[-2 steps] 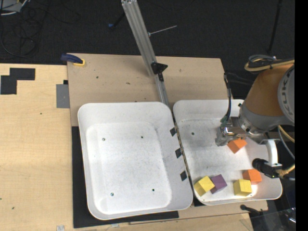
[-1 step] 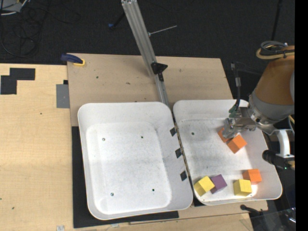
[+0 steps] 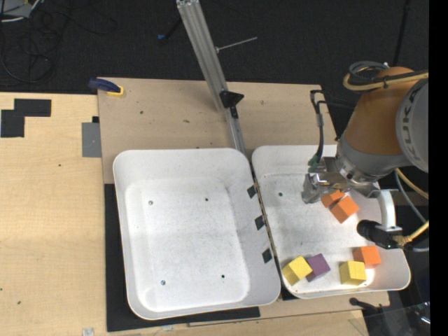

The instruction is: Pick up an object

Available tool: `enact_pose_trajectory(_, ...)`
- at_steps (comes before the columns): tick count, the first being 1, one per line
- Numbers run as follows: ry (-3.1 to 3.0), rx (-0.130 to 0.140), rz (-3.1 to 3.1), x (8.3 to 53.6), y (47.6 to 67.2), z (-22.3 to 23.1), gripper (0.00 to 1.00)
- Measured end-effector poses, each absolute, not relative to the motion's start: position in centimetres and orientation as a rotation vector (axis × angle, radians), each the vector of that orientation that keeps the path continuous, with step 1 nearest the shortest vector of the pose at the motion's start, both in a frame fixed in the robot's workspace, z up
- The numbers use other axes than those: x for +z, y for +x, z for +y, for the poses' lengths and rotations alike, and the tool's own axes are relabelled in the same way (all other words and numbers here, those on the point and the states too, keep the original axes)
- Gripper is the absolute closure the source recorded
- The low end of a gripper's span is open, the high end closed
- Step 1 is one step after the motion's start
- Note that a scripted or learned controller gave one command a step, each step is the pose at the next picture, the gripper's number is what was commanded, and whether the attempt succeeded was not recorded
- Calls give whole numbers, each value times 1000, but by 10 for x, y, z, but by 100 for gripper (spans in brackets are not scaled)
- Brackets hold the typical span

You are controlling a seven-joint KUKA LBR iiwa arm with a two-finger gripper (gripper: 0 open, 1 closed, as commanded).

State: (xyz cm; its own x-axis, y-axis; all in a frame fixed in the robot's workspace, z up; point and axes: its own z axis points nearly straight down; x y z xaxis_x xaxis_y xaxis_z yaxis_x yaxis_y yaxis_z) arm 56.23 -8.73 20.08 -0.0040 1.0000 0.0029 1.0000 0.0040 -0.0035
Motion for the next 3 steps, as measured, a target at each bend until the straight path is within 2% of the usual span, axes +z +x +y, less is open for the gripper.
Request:
enact_pose_trajectory(1,-2214,2,-2222,199,567,-36,100)
enact_pose_trajectory(2,-2214,-2,-2225,216,568,16,100)
enact_pose_trajectory(3,-2214,-1,-2225,229,563,63,100)
